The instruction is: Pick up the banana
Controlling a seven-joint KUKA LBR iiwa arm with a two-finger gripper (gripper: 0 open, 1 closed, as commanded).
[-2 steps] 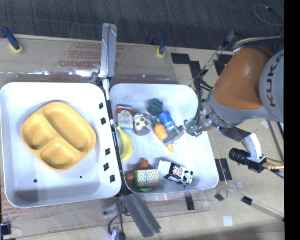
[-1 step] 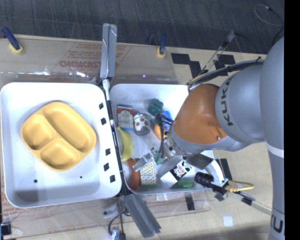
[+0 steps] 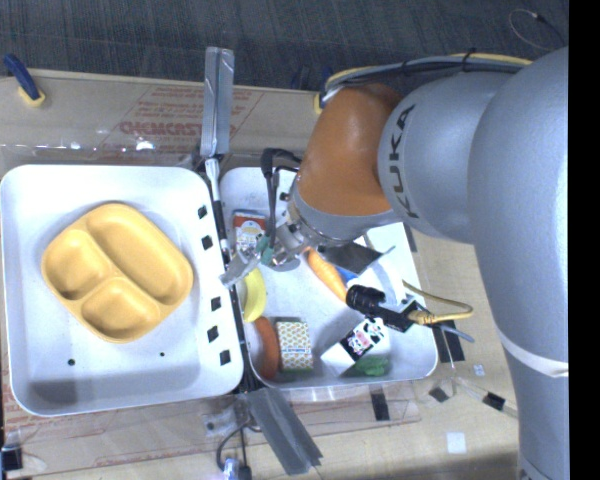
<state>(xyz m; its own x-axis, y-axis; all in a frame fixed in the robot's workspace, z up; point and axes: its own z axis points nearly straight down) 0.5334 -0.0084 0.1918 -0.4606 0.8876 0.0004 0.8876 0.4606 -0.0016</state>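
The banana is a short yellow piece lying against the left wall of the right bin, about halfway down. My gripper hangs low in that bin just above the banana's upper end, right next to the wall between the two bins. The grey arm with its orange band reaches in from the right and hides the bin's upper middle. Whether the gripper touches the banana is unclear.
An orange carrot lies right of the banana. Below sit a reddish sausage-like piece, a small patterned box, a black-and-white pack and a green item. A small red-and-white carton lies above the gripper. The left bin holds a yellow divided plate.
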